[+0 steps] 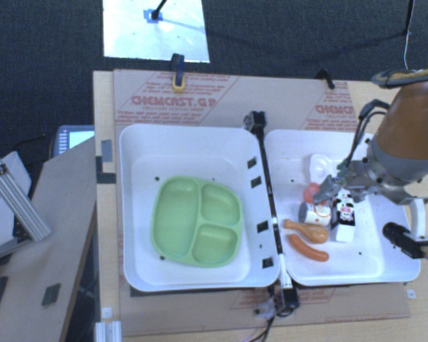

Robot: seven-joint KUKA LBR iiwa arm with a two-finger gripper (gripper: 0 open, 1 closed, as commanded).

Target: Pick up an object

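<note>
The claw (334, 191) was lowered into the right bin (299, 266), among a small clutter of objects; its opening could not be told. A sausage (309, 248) lay just below it. A green tray (197, 221) was seen in the left bin (139, 191).

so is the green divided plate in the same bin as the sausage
No, the green divided plate lies in the left bin, while the sausage lies in the right bin.
</note>
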